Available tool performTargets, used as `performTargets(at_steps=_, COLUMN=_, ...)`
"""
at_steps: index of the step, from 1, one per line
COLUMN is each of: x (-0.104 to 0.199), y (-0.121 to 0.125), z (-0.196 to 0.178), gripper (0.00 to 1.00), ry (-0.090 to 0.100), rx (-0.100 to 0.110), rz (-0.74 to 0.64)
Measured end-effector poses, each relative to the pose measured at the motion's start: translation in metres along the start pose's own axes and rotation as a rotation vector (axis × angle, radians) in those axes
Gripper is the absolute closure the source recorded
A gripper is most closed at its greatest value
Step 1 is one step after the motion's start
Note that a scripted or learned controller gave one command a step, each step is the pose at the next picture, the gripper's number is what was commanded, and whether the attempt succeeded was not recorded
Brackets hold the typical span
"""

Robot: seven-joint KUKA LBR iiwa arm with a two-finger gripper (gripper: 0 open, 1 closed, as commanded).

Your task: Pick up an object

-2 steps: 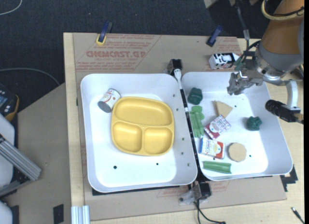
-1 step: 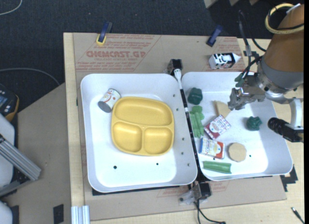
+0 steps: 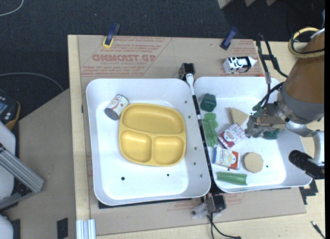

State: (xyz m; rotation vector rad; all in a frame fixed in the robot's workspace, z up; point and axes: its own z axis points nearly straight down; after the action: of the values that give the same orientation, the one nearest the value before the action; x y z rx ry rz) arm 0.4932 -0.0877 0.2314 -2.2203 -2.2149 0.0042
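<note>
My gripper (image 3: 259, 125) hangs low over the middle of the right bin (image 3: 289, 178), reaching in from the right. Directly under or beside it lies a small teal object (image 3: 271, 134), partly hidden by the wrist. Just left of the gripper are a tan wedge (image 3: 237, 115) and a red-and-white packet (image 3: 232, 134). Below sit a round tan biscuit (image 3: 253, 162), a second packet (image 3: 226, 158) and a green pod (image 3: 231, 178). A dark green cup (image 3: 208, 101) and a long green vegetable (image 3: 210, 129) lie along the bin's left wall. Whether anything is in the gripper cannot be seen.
The left bin (image 3: 103, 171) holds a yellow divided plate (image 3: 152, 134) and a small tipped can (image 3: 116, 106) at its upper left. A black-and-white item (image 3: 239, 64) lies on the bench behind the right bin. Cables run behind the arm at the right.
</note>
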Motion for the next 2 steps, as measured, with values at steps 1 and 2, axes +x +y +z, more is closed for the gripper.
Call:
performTargets(at_steps=1, x=0.001, y=0.004, z=-0.002, gripper=1.0, ry=-0.002, rx=-0.006, rz=-0.002)
performTargets(at_steps=2, x=0.007, y=0.014, z=-0.001, gripper=1.0, ry=-0.002, rx=-0.008, rz=-0.004)
